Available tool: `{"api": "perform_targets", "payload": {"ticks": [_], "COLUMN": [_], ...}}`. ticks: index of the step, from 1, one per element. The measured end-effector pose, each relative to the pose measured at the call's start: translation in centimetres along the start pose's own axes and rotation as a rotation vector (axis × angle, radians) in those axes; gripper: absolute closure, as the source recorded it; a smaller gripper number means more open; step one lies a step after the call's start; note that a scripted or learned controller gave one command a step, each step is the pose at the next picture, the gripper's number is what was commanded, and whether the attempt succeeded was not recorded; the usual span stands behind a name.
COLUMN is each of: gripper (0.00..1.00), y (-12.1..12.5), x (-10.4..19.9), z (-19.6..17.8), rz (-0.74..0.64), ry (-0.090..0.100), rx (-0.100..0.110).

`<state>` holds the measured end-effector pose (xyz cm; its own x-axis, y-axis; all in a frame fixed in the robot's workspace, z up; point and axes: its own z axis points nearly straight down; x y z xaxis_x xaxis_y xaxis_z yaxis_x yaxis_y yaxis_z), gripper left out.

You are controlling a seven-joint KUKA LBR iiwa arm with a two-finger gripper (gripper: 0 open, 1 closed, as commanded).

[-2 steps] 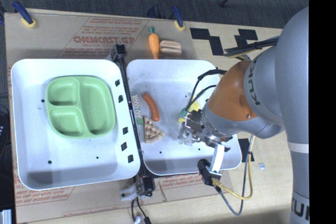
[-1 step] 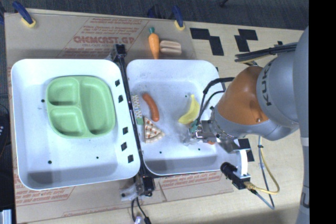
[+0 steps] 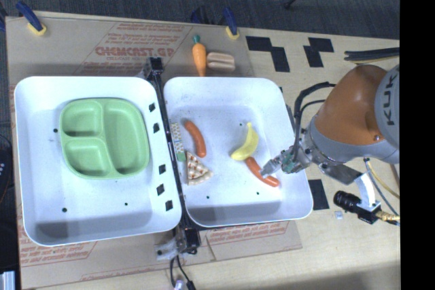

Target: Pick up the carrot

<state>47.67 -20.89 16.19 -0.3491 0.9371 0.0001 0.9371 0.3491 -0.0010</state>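
Reaching into the right bin (image 3: 285, 95), well apart from the target.
Poising the claw (image 3: 284, 164) just beside a red sausage (image 3: 262, 172), grip impossible to tell; needing to head up-left to the carrot (image 3: 198, 58), lying on the bench (image 3: 136, 44) beyond the bin's far rim, long axis upright in view.

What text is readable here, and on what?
"CHEMCAST GP", red print on the brown sheet above the left bin.
"KU", letters cut off at the frame edge, on the arm's orange band.
More red print on the same sheet, above and along the bottom edge: too small and blurred to read.
No text on the carrot or the green plate.
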Motion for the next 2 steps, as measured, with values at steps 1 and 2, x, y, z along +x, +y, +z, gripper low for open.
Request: {"api": "perform_targets", "payload": {"ticks": [1,2], "gripper": [1.00,1.00], "y": [-0.1,2.1], "x": [-0.3,5.8], "z": [-12.7,-5.2], "rz": [-0.054,0.109], "ry": [-0.002,0.002], "rx": [-0.001,0.002]}}
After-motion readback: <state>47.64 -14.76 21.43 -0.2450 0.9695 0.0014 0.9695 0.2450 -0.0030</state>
